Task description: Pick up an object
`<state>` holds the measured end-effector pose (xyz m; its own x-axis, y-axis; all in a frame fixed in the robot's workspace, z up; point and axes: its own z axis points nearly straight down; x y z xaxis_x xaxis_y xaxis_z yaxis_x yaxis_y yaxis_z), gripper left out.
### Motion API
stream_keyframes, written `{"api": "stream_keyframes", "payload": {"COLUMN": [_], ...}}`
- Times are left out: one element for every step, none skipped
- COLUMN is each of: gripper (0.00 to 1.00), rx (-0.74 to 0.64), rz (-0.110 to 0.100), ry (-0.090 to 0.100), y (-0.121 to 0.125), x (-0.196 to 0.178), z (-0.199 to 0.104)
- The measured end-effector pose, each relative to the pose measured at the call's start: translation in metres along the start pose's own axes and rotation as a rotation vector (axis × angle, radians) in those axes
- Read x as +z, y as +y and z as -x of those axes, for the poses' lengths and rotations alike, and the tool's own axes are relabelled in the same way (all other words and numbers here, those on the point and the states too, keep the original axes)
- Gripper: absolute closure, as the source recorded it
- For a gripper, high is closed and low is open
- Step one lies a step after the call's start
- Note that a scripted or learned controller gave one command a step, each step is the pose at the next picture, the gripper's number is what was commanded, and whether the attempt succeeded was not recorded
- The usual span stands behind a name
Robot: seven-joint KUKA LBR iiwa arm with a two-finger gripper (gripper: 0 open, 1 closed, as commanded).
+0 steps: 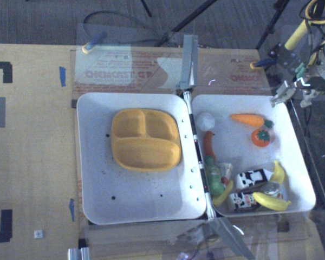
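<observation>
The right bin holds the loose objects. An orange carrot and a red tomato lie at its far side, and a white ball sits near the divider. A red chili and a green bottle run along the left wall. Two yellow bananas and a black-and-white cow-patterned box crowd the near right corner. My gripper hangs at the bin's far right corner, above the rim and apart from every object.
The left bin carries a yellow divided plate. A grey divider bar rises behind the two bins. Yellow cables and clamps hang at the far right. Tripod legs cross the floor behind.
</observation>
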<state>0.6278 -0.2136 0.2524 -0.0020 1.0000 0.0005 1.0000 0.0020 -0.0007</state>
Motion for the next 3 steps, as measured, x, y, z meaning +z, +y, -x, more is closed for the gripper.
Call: {"api": "stream_keyframes", "payload": {"gripper": [0.0,0.0,0.0], "rx": [-0.099,-0.182,-0.261], "rz": [0.024,0.042,0.044], "ry": [-0.009,-0.02,-0.025], "y": [0.0276,0.0278,0.0259], "x": [0.1127,0.1152,0.1167], "z": [0.0068,0.004,0.005]}}
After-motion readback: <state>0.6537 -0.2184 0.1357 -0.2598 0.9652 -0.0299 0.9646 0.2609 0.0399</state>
